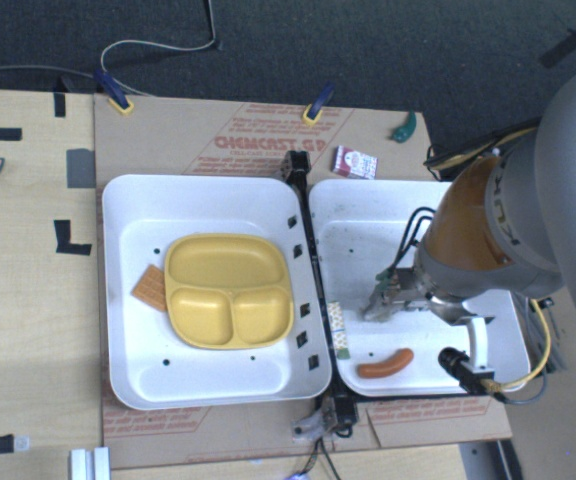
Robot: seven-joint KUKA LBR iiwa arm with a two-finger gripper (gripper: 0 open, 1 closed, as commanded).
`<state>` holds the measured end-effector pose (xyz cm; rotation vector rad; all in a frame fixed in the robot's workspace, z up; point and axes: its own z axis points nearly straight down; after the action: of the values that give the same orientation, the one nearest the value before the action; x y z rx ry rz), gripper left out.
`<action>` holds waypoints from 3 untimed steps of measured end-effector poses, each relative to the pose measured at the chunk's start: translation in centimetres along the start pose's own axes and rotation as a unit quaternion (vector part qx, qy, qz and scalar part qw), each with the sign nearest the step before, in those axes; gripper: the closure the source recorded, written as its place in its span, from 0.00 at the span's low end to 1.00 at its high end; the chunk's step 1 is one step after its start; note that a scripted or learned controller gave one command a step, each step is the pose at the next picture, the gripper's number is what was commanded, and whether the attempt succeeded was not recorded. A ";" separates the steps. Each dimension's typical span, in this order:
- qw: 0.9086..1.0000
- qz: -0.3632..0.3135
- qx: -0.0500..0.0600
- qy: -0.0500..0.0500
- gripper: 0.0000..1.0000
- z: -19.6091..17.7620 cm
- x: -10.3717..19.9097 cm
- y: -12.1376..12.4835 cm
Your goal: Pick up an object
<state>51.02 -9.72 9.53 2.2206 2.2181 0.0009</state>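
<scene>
A small orange-brown sausage [385,364] lies near the front wall of the right bin [353,223]. My gripper [380,301] hangs low inside that bin, just above and left of the sausage, with nothing visible between its fingers. A yellow divided plate [230,290] rests in the left bin [138,208], covering most of a tan cracker-like piece [151,287] at its left edge. The arm's grey body and orange band hide the right half of the right bin.
A thin patterned strip [338,330] lies along the right bin's left wall. Behind the bins on the cardboard sit a small red-and-white packet [353,162], a teal clip [403,127] and two yellow-blue clamps [116,94]. Cables trail at the arm's lower right.
</scene>
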 end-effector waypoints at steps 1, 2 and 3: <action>1.000 0.000 0.000 0.000 0.00 0.0 0.0 0.0; 1.000 -0.001 -0.001 0.000 0.00 0.9 0.4 5.9; 1.000 -0.001 -0.001 0.000 0.00 0.9 -0.4 1.1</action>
<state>52.09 -10.13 8.64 2.2174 2.2184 0.0035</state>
